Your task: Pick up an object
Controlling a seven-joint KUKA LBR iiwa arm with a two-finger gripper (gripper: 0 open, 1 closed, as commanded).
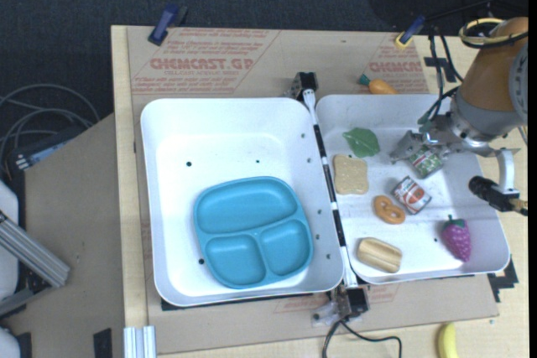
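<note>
Gripper low over the right bin's far side

You see the gripper (422, 153) just above a small can (412, 194); whether it grips anything you cannot tell. A blue tray (252, 229) fills the left bin (168, 130).

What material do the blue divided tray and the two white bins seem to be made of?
Blue divided tray: likely moulded plastic, smooth and slightly glossy, with rounded compartment edges. White bins: probably thin formed plastic, with soft highlights and curved rims.
</note>
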